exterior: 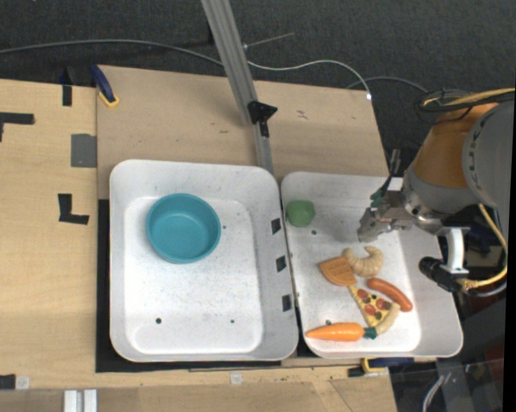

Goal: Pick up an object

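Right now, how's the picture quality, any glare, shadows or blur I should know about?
In the camera view the lighting is even and soft, the white bins read bright without harsh glare, shadows are faint, and the image is slightly soft overall, so the gripper looks blurry while the teal bowl and carrot stay recognisable.

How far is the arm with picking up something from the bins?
Nothing is lifted yet. The gripper is low in the right bin, just above the croissant. The carrot, sausage, pizza slice and green ball lie there. Grasping and lifting remain.
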Action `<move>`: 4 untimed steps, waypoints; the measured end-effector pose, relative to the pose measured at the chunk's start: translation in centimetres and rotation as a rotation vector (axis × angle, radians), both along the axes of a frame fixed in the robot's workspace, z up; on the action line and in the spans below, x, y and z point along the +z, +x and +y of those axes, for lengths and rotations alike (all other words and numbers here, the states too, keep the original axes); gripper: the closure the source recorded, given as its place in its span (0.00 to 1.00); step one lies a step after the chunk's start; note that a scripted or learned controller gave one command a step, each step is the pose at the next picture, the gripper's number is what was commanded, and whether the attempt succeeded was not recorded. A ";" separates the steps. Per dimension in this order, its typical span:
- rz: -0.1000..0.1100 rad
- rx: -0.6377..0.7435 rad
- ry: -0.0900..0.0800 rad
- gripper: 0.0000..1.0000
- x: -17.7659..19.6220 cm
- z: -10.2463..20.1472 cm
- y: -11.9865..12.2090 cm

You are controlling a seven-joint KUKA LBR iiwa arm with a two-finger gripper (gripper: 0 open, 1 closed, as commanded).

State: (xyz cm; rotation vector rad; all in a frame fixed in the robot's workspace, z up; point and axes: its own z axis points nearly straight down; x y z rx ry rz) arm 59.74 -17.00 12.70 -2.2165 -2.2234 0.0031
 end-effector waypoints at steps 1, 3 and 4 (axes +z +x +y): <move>-0.006 -0.001 -0.001 1.00 4.4 0.2 -0.4; 0.000 0.003 0.001 1.00 8.4 5.4 -0.9; 0.001 0.003 0.002 1.00 7.9 10.8 -2.9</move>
